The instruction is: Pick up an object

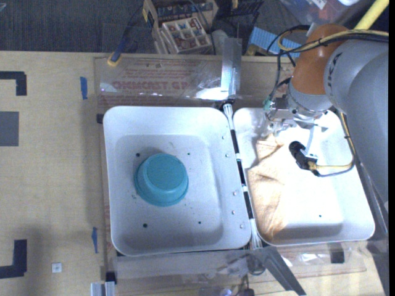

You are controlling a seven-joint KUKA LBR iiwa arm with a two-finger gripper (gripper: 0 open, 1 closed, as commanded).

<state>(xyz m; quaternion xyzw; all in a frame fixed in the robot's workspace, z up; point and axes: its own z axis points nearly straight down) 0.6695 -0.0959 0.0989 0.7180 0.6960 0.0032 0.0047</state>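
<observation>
While hovering at the right bin's twelve o'clock rim: gripper, spread impossible to tell.

Lying limp from nine to six o'clock there: tan cloth, probably light, soft, bunching; pinching a raised fold. Sitting upside down mid left bin: teal bowl, probably rigid, slippery.

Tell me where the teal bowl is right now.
The teal bowl sits upside down in the left bin, slightly left of its centre, well apart from the gripper over the right bin's far corner.
</observation>
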